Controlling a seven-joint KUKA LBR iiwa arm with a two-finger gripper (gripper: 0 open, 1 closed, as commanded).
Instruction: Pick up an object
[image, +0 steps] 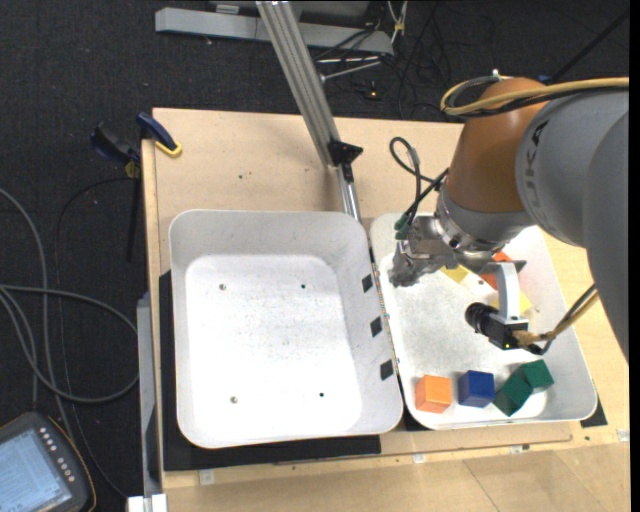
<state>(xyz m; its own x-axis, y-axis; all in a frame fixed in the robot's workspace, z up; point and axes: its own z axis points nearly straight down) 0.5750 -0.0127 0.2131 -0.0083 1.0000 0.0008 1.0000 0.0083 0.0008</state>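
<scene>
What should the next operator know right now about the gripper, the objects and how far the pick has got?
Gripper: low over the far left part of the right bin; nothing visible between its fingers, and open or shut cannot be told.
Objects: orange block, blue block and green block sit in a row along the right bin's near edge. A yellow piece lies partly under the wrist. The left bin sits beside it.
Done: no pick visible.
Left: grasp one object and lift it, probably one of the blocks.

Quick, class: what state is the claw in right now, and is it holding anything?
Claw: over the right bin, whether it is open or closed cannot be told; no object is seen in it.
</scene>
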